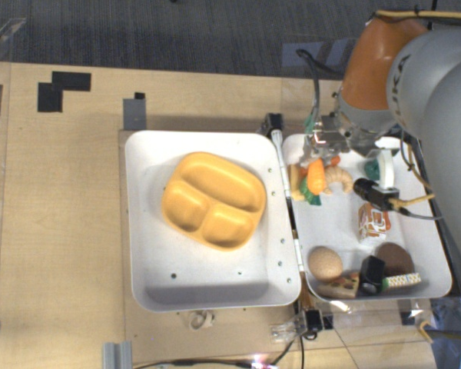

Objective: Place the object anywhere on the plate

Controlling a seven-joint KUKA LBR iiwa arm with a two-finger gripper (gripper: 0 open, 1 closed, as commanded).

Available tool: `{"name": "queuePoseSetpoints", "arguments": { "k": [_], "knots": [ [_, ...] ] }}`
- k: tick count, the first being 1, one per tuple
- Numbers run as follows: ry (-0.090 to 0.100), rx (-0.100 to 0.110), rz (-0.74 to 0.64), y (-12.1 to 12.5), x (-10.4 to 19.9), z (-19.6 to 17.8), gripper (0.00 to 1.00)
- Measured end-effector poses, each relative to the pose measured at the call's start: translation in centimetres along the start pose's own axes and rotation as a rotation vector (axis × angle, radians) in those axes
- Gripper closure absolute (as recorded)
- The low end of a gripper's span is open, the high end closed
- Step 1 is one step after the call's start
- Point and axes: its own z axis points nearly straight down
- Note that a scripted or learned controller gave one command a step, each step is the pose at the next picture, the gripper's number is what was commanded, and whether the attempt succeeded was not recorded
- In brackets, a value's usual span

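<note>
Bright, even overhead light; soft shadows, slight blur throughout.

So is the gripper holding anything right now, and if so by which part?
Cannot tell. The gripper sits low over the toy carrot in the right bin, but no grasp is visible.

I have a single fixed camera above the bench (61, 229), looking down at a slant on both white bins (138, 206), far enough back to frame them, with the arm (422, 68) entering from the right.
</note>
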Motion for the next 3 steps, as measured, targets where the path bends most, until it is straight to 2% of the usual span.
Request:
{"name": "queuePoseSetpoints", "arguments": {
  "k": [1,2,3],
  "knots": [
    [0.004,-0.005,0.020,0.0,4.3,-3.6,1.00],
    [0.005,-0.002,0.028,0.0,9.4,-3.6,1.00],
    [0.003,-0.002,0.031,0.0,9.1,-3.6,0.00]
  ]
}}
